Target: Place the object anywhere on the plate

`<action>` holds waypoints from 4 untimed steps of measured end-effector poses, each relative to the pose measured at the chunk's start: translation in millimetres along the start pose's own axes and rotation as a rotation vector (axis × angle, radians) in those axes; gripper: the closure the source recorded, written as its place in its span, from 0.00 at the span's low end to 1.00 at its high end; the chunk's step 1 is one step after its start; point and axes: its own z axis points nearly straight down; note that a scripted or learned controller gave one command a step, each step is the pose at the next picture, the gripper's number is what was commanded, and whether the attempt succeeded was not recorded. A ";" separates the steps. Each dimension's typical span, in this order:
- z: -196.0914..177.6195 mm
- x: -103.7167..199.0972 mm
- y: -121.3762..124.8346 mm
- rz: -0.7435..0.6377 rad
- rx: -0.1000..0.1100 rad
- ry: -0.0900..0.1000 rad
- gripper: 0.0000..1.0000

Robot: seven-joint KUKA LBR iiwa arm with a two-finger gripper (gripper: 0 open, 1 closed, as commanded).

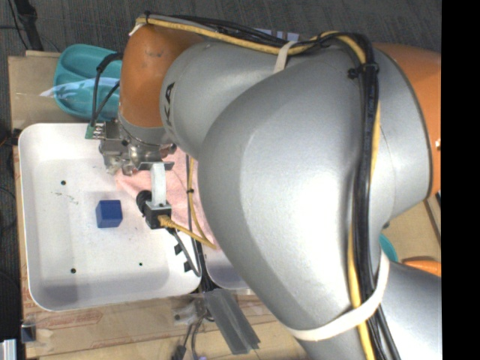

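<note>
Down in the white bin (45, 276), toward 9 o'clock: a small blue block (109, 213), sitting flat on the bin floor. Touching nothing. Most likely the thing to be moved.

Up near 12 o'clock of that bin: the claw (124, 160), hanging low over the floor. Well apart from the blue block, which lies at about 8 o'clock from it. Nothing seen inside the claw. Wide or narrow? Cannot tell, too much hidden from up here.

Just at 4 o'clock from the claw: a bit of pink (176, 193), peeking out from under the big grey arm (300, 186). Probably the plate, mostly covered, so hard to say how far across.

Outside the bin, at 11 o'clock: a teal thing (82, 81) on the bench. Not part of the job, by the look of it.

Seems like the very first step, with no pick made yet and the block not on the plate.

Next, by this guess: go toward 8 o'clock until right above the block, come down straight, pinch the two flat sides, lift. Then carry toward 3 o'clock and set down on the pink. Easy to miss such a small block, so line up with care.
</note>
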 end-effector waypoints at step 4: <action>74.0 26.6 -40.8 -0.763 -0.013 0.000 1.00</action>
